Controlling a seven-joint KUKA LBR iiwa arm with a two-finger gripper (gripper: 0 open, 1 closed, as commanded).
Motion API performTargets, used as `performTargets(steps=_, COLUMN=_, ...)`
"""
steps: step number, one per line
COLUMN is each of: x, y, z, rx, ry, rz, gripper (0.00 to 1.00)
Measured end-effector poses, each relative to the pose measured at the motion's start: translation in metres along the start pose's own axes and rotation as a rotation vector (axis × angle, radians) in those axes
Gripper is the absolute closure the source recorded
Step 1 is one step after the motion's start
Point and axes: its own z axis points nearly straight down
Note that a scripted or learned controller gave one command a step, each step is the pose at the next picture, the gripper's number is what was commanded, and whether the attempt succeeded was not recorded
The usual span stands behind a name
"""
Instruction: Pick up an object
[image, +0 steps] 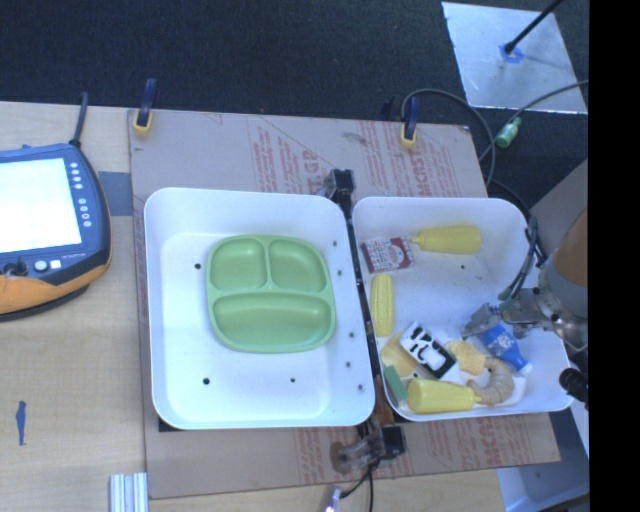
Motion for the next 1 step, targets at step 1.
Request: performTargets(steps=1, x=-0.0008, y=0.0003, z=-0.0104, rx=0.0, ry=-0.001, rz=-0.001, gripper=1.0)
